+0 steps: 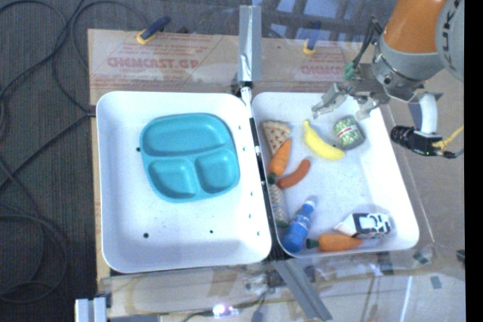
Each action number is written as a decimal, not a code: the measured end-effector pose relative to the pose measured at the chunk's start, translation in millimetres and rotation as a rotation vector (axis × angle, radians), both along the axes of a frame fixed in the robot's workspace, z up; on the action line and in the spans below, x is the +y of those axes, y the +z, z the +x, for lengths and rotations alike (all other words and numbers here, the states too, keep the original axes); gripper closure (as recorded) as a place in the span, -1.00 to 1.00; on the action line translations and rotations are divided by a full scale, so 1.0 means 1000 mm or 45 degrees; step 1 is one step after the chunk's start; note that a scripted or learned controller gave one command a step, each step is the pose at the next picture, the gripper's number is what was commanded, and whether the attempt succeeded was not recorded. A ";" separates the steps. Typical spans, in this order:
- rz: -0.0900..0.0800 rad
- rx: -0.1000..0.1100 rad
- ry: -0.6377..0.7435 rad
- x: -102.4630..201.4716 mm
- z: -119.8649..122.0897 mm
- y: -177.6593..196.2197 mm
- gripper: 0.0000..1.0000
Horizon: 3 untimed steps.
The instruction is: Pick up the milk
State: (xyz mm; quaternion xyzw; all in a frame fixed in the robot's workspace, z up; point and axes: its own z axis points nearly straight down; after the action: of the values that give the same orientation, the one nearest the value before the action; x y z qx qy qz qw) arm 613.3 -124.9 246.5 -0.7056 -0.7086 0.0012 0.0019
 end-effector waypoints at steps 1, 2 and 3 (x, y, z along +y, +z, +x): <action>0.000 0.003 -0.200 -0.019 -0.081 -0.142 -1.00; 0.000 0.001 -0.056 -0.072 -0.129 -0.117 -1.00; 0.004 -0.001 0.322 -0.083 -0.129 -0.153 -1.00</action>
State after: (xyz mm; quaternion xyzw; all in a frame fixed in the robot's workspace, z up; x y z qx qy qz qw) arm 484.0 -207.8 93.9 -0.6107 -0.7919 0.0002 0.0027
